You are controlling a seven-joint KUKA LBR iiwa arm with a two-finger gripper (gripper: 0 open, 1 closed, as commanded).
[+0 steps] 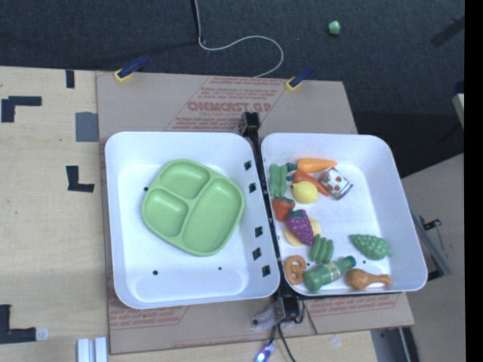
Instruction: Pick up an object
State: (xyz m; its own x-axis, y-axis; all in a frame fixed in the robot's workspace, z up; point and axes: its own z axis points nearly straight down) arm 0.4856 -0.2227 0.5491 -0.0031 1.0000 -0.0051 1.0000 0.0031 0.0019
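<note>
The right bin (392, 173) holds several toy foods along its left and near sides. At the far end lie an orange carrot (315, 164), a yellow lemon (305, 193) and a small white and red carton (335, 182). Green pods (278, 178) rest against the divider. Lower down are purple grapes (299, 225), a green bottle (328, 272), a pretzel (294, 267), a chicken drumstick (366, 280) and a bumpy green piece (369, 245).
A green three-compartment plate (193, 206) lies in the left bin (124, 157). Both bins sit on a cardboard sheet (219, 104) held by clamps. A white cable (241, 45) loops beyond the bench, and a small green ball (333, 27) lies on the dark floor.
</note>
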